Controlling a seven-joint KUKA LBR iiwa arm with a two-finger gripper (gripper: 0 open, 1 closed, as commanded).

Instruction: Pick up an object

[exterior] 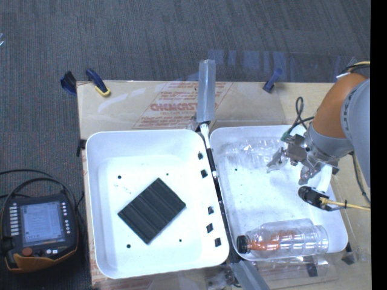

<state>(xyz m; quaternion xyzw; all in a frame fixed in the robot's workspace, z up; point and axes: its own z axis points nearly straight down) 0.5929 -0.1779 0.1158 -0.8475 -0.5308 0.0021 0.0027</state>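
Clear plastic bottle (284,237) lying on its side along near wall of right bin (233,139), dark cap pointing left, orange residue inside. Second, crumpled clear bottle (254,151) near far wall of same bin. Jaws (291,164) hovering just right of crumpled bottle, spread apart, nothing between them. Black ribbed pad (152,209) flat in left bin (97,156). Teach pendant (39,225) on floor, left of tabletop (130,104).
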